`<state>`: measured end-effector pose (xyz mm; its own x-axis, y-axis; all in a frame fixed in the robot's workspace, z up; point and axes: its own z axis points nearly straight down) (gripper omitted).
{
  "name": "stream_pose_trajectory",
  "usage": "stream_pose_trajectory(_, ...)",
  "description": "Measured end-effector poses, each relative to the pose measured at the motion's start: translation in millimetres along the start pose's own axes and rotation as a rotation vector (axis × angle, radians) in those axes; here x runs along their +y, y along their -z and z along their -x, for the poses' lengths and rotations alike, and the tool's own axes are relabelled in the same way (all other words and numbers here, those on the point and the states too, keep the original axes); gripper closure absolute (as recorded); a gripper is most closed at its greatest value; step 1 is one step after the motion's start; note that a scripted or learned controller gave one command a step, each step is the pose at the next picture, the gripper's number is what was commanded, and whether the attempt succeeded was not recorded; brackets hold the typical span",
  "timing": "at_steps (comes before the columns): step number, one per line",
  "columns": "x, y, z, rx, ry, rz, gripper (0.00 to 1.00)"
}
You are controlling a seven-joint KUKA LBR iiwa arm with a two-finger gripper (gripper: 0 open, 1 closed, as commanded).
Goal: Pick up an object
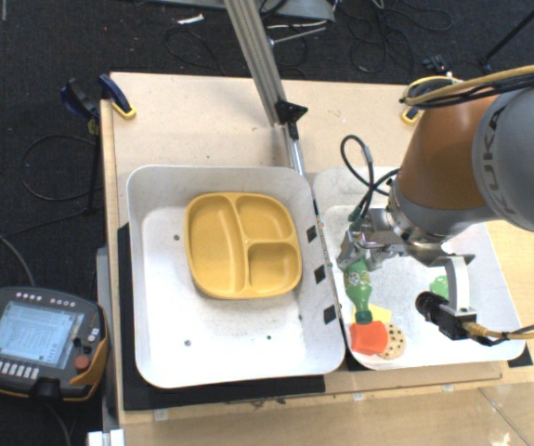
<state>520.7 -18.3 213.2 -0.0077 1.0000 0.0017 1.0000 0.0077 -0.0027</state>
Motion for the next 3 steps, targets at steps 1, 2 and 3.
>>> stream_pose_trajectory(1,-5,3,-44,0.000,0.000,0.001,1.00)
stream_pose_trajectory(2,-23,14,-104,0.001,0.002,0.002,1.00)
stream_pose_trajectory(3,-22,14,-100,-0.002,-0.006,0.002,0.00)
